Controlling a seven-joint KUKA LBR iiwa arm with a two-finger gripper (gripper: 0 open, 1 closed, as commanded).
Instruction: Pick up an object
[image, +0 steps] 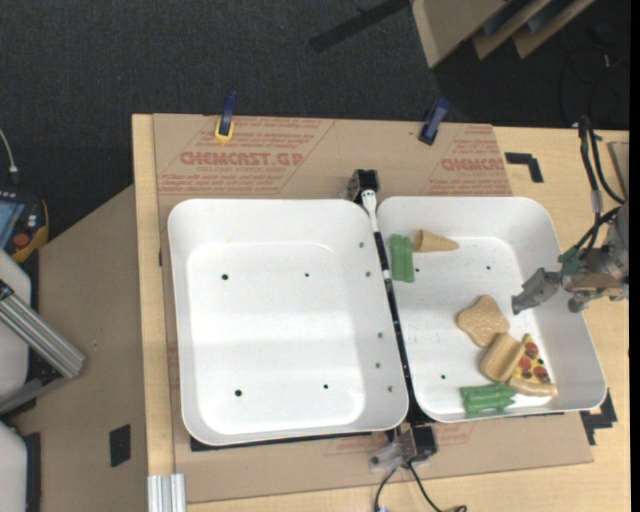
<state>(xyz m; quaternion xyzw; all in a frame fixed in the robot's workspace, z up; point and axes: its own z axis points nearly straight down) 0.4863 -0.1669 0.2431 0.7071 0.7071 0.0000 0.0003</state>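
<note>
The gripper (527, 296) shows at the right edge of the frame, over the right side of the right bin (530, 222); its dark tip points left and down toward the bin floor, and whether it is apart or together cannot be told. Nothing is seen between its tips. Just left and below the tip lies a tan bread slice (483, 319), close to it but apart. Below that, a tan roll (499, 356) lies touching a pizza slice (532, 369) near the lower right of the bin. A green piece (487, 399) sits against the bin's bottom rim. In the bin's upper left, a green block (402, 258) stands beside the dividing rim, with an ice cream cone (434, 241) just to its right. The left bin (190, 240) lies alongside on the worktop (300, 150), which is covered by printed cardboard.
</note>
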